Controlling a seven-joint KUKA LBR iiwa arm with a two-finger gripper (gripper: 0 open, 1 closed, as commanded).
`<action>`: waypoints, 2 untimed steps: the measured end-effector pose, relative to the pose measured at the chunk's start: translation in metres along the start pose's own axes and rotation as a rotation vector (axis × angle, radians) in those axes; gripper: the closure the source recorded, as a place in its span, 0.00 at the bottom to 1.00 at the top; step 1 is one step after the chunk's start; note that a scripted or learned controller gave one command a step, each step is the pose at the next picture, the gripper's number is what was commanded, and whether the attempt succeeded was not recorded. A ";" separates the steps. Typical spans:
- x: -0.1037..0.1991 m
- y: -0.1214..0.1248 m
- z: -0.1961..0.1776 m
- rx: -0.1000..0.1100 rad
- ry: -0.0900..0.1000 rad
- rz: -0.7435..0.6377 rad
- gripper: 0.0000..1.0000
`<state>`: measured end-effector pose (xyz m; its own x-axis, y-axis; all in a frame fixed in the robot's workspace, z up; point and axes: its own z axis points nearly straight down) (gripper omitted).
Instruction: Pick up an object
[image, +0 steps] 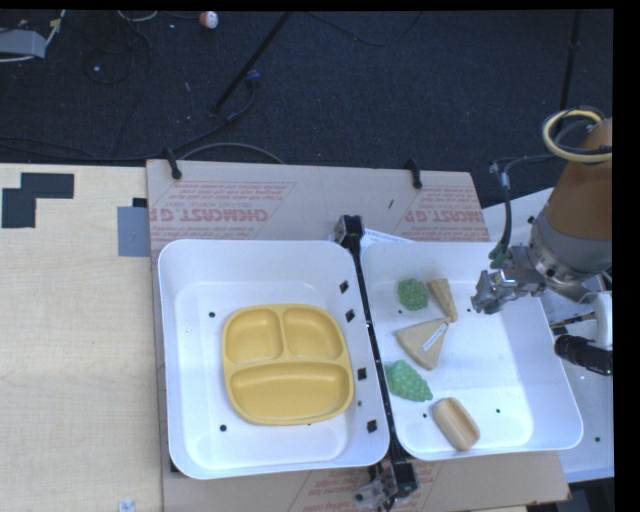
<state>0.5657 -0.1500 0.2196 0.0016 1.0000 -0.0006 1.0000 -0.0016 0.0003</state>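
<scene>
The right bin (520, 395) holds two green broccoli-like pieces (412, 293) (408, 381), a small tan wedge (443, 298), a larger cheese-like wedge (424, 343) and a tan bread roll (456, 423). My gripper (489, 292) hovers over the right bin's upper right part, to the right of the small wedge, apart from every item. Nothing shows between its fingers.
The left bin (190, 400) carries a yellow divided plate (286, 362). A black divider (365, 340) runs between the bins. Cardboard (260, 205) lies behind them, and dark cables hang near the arm at right.
</scene>
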 end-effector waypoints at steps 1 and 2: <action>-0.001 0.001 -0.024 0.002 0.001 -0.004 1.00; 0.056 0.008 -0.010 0.006 0.003 -0.007 1.00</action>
<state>0.5737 -0.0938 0.2300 -0.0050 1.0000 0.0025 1.0000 0.0051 -0.0053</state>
